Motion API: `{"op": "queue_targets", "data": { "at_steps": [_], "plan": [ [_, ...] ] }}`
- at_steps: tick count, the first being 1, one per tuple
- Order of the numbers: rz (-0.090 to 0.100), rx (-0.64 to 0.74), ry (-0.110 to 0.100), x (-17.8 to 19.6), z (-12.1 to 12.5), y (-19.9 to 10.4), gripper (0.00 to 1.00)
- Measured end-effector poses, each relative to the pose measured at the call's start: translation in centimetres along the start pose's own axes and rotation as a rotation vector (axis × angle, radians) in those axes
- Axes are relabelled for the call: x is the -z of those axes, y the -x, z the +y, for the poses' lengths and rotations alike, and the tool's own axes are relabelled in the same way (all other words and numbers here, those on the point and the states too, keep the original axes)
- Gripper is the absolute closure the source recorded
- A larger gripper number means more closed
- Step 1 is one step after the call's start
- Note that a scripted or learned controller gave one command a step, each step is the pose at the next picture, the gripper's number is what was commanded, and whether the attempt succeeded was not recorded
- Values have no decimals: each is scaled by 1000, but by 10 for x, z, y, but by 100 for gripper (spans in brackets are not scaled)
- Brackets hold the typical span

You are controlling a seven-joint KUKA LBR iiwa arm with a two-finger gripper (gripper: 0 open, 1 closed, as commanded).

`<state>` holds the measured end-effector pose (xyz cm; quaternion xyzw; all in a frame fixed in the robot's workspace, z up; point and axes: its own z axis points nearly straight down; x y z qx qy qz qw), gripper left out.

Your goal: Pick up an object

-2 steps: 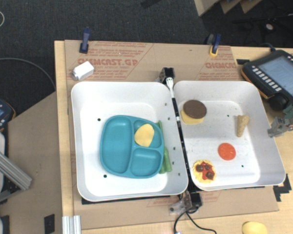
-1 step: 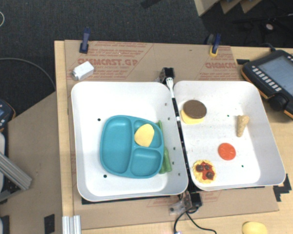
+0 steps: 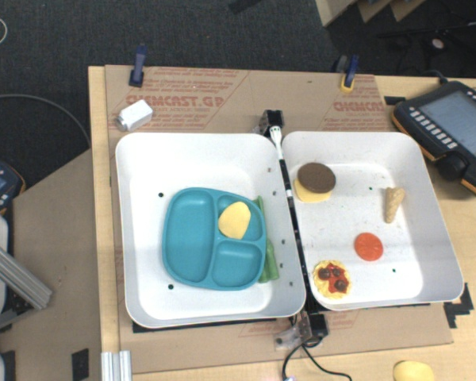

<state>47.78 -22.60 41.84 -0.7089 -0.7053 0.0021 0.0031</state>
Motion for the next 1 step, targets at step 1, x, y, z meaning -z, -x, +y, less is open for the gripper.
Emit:
{"op": "queue_targets", "data": {
  "at_steps": [1],
  "plan": [
    [-3,18,23,109,1,-109,100]
  ]
}}
